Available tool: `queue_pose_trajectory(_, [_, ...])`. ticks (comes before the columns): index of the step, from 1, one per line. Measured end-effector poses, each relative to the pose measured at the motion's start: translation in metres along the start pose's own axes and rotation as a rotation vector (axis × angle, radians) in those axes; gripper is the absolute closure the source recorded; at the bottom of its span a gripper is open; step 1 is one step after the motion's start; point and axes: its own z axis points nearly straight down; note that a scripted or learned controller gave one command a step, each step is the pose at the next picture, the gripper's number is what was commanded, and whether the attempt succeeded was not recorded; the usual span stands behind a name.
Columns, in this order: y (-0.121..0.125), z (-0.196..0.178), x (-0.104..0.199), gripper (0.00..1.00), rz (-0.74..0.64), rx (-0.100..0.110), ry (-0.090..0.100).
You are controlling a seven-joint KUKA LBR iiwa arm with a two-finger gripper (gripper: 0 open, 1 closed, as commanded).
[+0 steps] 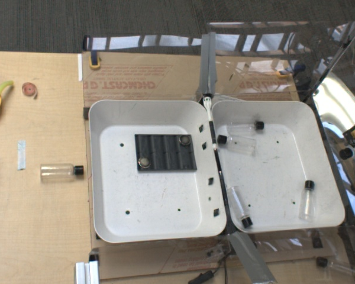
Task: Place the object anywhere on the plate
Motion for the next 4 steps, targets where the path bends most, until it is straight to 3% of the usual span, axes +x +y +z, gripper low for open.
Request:
queue_pose_trajectory(1, [-0.140,0.070,0.027,1.00,0.037,0.001,-0.001])
queue_pose_trajectory(2, [-0.040,0.034,-0.014,1.00,0.097,0.000,0.000])
queue_pose_trajectory(3, [0.031,-0.055,0.076,1.00,0.109,0.001,0.000])
queue_pose_trajectory(4, [-0.051,0.027,0.041,1.00,-0.096,0.002,-0.001])
